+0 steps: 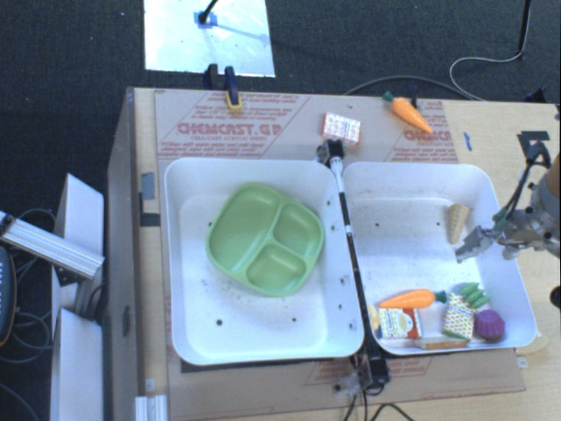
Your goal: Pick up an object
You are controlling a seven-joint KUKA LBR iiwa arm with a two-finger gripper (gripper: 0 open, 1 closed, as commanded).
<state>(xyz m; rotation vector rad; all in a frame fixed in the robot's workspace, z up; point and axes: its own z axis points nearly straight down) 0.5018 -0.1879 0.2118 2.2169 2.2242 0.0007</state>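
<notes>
Gripper: you will find the gripper point(478, 242) at the right edge of the frame, over the right side of the right bin point(399, 187). Its fingers look slightly spread, pointing toward the frame's left, with nothing between them.

Nearest object: the pale cone-shaped piece point(457, 221) lies on the bin floor just above the fingertips. Its long axis runs roughly top to bottom in the frame, the narrow end pointing down. Whether it touches the gripper you cannot tell.

Carrot in the bin: the orange carrot point(408, 299) lies in the lower part of the right bin, long axis nearly left to right, green top at the right end, tip pointing left.

Lower row: below the carrot you see a small carton point(401, 324), then a patterned packet point(458, 318), green pods point(474, 295) and a purple piece point(489, 325), close together along the bin's lower wall.

Left bin: the left bin point(197, 323) holds a green divided plate point(266, 239), lying flat near its centre.

Outside the bins: a second carrot point(410, 112) rests on the bench board above the right bin, long axis slanting, tip toward the lower right. A small red and white box point(341, 128) sits near the top of the divide between the bins.
</notes>
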